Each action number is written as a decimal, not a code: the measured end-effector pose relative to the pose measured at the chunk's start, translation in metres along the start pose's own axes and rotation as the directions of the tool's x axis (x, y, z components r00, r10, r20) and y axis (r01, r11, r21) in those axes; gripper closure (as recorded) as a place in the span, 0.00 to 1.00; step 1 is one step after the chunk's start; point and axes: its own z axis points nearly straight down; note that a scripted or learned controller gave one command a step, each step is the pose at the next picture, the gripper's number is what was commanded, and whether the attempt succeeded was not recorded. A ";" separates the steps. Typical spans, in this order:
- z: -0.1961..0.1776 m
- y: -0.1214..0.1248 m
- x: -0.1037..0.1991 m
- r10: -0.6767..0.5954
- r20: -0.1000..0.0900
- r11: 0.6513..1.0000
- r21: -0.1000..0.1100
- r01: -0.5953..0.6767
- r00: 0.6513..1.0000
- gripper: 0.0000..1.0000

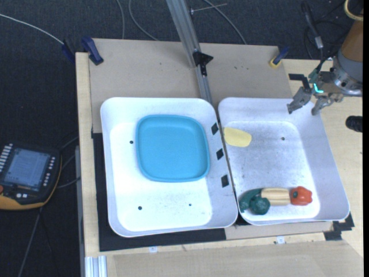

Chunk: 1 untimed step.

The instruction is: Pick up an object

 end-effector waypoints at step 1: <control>0.000 0.000 0.000 0.000 0.000 1.000 0.000 0.000 1.000 0.00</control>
